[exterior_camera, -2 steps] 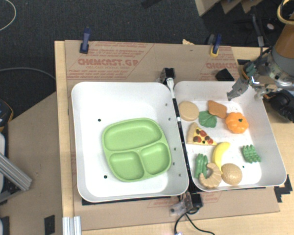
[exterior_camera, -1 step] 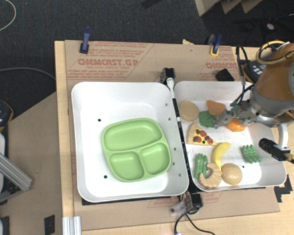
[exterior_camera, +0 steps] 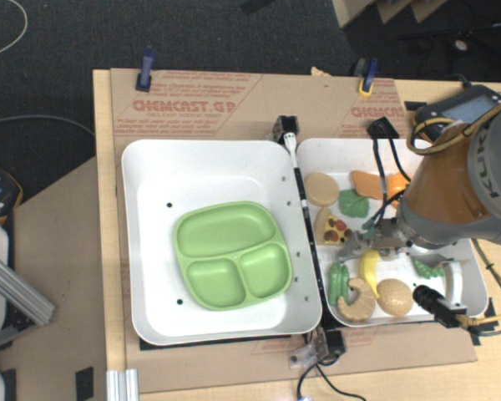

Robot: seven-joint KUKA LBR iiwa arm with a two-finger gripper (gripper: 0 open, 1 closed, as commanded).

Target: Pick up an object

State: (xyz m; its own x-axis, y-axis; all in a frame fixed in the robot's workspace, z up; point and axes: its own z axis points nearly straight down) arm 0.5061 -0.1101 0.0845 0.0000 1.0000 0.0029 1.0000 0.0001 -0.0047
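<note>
Single arm lowered over the right bin [exterior_camera: 476,295], among toy foods.

Gripper [exterior_camera: 374,242] set low near the middle of the right bin, its metal tip just above a yellow banana-like piece [exterior_camera: 369,269]; finger opening not discernible from above, nothing seen clamped. Yellow piece short, glossy, upright in view, lying toward the bin's front edge, directly below the gripper tip and touching or nearly touching it. Beside it: a tan rounded piece [exterior_camera: 393,296] at the front edge, a green pod [exterior_camera: 339,281] toward the front left corner, a pizza slice [exterior_camera: 331,228] by the left wall. Left bin [exterior_camera: 142,224] holding a green divided tray [exterior_camera: 232,255] near its centre.
</note>
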